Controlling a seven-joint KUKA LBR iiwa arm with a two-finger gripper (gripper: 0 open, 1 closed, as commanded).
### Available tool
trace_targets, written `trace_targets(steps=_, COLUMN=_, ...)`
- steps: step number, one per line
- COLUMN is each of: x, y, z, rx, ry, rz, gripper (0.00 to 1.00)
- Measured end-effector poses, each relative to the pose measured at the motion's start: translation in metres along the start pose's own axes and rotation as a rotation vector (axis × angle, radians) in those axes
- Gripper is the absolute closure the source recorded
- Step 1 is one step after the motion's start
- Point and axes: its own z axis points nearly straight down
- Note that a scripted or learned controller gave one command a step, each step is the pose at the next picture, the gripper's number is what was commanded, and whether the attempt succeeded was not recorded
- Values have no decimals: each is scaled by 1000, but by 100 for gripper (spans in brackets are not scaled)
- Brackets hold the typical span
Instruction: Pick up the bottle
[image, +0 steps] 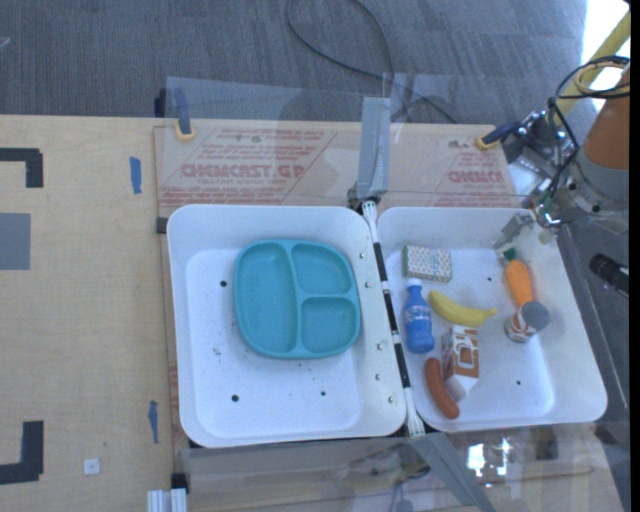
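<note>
White plastic forms the two shallow bins we see side by side on the bench, the left bin (190, 240) and the right bin (570, 390) meeting at a clipped seam in the middle. In the left bin lies a teal divided plate (297, 298), flat, with three compartments, roughly in the bin's centre.

We find the bottle (417, 320) in the right bin, close to that bin's left wall: a small blue bottle lying on the bin floor, cap end pointing toward the far side. Just to its right a yellow banana (460, 311) lies at a slant, near the bottle's shoulder. Beyond both sits a speckled sponge (428, 262). Nearer the camera we see a small carton (461, 356) and, beside it, a red sausage (441, 387). Further right lie an orange carrot (518, 282) and, touching its near end, a small can (523, 322) on its side.

We see the gripper (520, 228) over the far right corner of the right bin, above the carrot's green end and well apart from the bottle. Cables and wrist hardware crowd that corner, so we cannot tell how the claw stands; it seems to us that nothing is caught in it, though the view there is poor.
</note>
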Motion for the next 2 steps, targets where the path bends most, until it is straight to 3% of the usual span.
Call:
trace_targets(steps=1, x=14, y=-29, z=65, rx=-2, ry=11, rz=157, gripper=0)
trace_targets(steps=2, x=11, y=-29, z=57, rx=0, ry=6, rz=155, gripper=100)
